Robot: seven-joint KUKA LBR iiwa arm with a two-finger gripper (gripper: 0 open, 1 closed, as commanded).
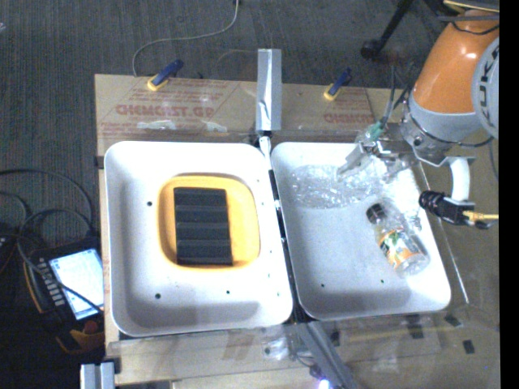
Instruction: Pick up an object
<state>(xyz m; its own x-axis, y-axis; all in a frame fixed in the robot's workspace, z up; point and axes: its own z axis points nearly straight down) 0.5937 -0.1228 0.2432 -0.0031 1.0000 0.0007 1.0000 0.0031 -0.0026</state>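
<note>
A small clear bottle (396, 238) with a dark cap and an orange label lies on its side in the right bin (340, 274), toward its right wall. A crumpled clear plastic piece (328, 186) lies at the back of that bin. My gripper (366, 150) hangs over the bin's back right corner, just right of the plastic and well behind the bottle. A yellow tray holding a black ridged block (203, 225) sits in the middle of the left bin (130, 282).
A metal divider post (268, 96) stands behind the seam between the bins. Two blue and yellow clamps (165, 74) hold the cardboard backing. A handheld screen device (69, 278) lies on the floor at the left.
</note>
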